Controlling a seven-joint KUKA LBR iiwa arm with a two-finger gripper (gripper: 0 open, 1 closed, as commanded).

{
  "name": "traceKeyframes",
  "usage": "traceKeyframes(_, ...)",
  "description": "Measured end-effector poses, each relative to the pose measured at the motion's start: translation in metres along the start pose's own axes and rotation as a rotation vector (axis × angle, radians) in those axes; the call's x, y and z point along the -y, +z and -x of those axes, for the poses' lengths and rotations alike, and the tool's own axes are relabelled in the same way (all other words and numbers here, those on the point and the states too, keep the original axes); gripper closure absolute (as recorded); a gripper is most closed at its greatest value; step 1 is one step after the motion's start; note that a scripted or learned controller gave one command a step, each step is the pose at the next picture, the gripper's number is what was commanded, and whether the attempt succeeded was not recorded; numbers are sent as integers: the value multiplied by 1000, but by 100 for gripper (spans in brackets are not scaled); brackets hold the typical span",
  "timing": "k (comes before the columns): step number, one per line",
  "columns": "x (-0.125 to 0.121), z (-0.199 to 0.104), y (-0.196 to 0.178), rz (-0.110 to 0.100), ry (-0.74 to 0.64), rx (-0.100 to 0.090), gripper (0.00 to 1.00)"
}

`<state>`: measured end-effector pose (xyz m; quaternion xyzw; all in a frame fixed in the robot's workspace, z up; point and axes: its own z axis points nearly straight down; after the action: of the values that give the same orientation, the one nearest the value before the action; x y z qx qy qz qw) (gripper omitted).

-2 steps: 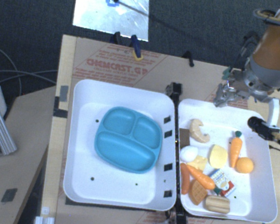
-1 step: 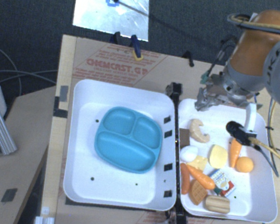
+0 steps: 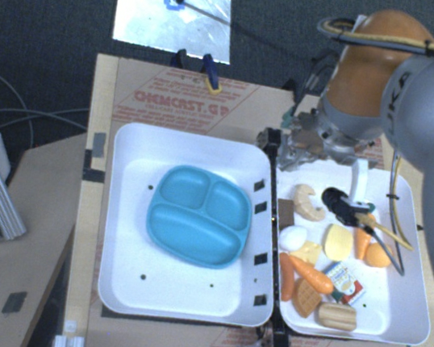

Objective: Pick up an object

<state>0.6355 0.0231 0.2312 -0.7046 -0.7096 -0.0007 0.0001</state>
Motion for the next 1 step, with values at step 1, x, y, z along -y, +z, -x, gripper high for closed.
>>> traceKeyframes(1,-7,-15,-4,2,1,0,100)
